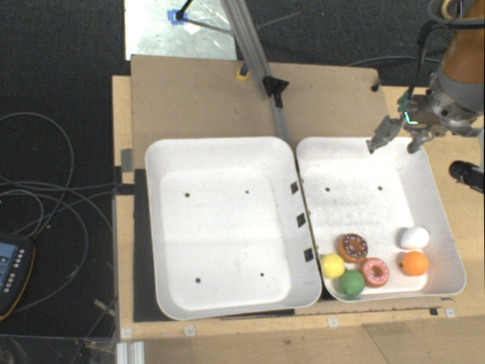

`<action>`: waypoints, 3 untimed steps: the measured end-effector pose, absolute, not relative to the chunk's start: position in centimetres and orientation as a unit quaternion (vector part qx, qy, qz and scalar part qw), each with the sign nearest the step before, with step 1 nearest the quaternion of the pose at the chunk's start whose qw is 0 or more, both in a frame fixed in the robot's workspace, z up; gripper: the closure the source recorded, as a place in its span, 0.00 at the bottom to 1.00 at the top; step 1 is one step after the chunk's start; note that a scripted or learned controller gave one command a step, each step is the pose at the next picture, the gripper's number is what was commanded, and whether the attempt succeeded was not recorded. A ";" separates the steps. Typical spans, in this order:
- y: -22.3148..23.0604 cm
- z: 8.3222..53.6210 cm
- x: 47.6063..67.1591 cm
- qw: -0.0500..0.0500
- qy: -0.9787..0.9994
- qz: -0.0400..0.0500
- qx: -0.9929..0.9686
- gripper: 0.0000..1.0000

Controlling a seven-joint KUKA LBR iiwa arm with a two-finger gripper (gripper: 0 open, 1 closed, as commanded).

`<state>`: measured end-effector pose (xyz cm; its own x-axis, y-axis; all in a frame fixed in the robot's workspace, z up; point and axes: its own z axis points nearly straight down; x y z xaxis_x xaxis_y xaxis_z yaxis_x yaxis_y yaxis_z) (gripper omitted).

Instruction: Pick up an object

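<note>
We see the claw (pixel 399 137) hanging with fingers spread apart, gripping nothing, over the far edge of the right bin (pixel 447 203). Well apart from it, a chocolate doughnut (pixel 353 246), pink doughnut (pixel 374 271), yellow ball (pixel 333 265), green ball (pixel 351 282), orange ball (pixel 414 263) and white ball (pixel 414 238) crowd the near end.

The two bins (pixel 227 226) looked like smooth matt white plastic; the bench (pixel 197 97) behind the gripper (pixel 395 137) looked like matt brown board.
</note>
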<state>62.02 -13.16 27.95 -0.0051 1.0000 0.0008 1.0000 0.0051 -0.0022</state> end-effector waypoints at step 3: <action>-14.2 17.9 60.8 0.001 -0.707 0.001 -0.707 0.00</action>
<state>60.79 -14.23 17.89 -0.0003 1.0000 0.0004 1.0000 0.0003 -0.0022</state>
